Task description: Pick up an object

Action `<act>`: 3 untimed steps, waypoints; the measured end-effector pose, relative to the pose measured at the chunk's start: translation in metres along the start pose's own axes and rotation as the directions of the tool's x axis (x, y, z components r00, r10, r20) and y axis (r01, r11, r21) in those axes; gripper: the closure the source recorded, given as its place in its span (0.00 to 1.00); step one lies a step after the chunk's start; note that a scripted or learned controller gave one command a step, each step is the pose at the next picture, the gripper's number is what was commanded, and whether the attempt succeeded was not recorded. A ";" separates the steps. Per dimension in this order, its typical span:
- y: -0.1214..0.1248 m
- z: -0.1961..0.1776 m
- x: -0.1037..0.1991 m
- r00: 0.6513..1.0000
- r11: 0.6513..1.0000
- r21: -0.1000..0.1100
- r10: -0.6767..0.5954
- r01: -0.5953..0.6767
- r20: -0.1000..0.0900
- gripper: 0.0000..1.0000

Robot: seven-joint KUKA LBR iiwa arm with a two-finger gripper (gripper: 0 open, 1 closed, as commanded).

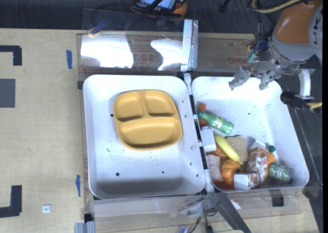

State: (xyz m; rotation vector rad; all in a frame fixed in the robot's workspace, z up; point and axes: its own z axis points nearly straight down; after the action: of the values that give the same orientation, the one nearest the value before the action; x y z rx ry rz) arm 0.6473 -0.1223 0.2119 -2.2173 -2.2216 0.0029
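While the grey arm point(300, 26) is reaching in from the right, its gripper point(252, 79) is hanging over the far edge of the right bin point(292, 124), with both fingers spread apart and nothing between them. One fingertip point(238, 81) is pointing toward the divider between the bins, the other point(266, 81) is sitting further right. Well below the gripper, toward the near side of that bin, a heap of toy groceries is lying. A green bottle point(216, 122) is resting closest to the gripper, down and to its left, against the bin's left wall. Just beyond it a yellow banana point(229, 148) is slanting across a slice of brown bread point(239, 147). Further still an orange fruit point(229, 167) is sitting beside a small carton point(260, 161), and a green-capped jar point(280, 172) is lying off in the near right corner. Far to the gripper's left, in the left bin point(97, 124), a yellow divided plate point(147, 119) is lying flat, well apart from everything else. Both bins are resting on the pale wooden table point(41, 124).
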 end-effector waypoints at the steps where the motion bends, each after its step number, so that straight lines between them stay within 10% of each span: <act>1: -0.053 0.045 -0.004 1.000 1.000 0.000 0.005 -0.005 0.000 0.00; 2: -0.101 0.126 0.017 0.980 0.980 -0.009 -0.198 0.198 0.004 0.00; 3: -0.099 0.116 0.016 0.981 0.981 -0.013 -0.195 0.195 0.006 1.00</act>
State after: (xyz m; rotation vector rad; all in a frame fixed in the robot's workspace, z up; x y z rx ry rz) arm 0.5479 -0.1067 0.0959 -1.9970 -2.4380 -0.0083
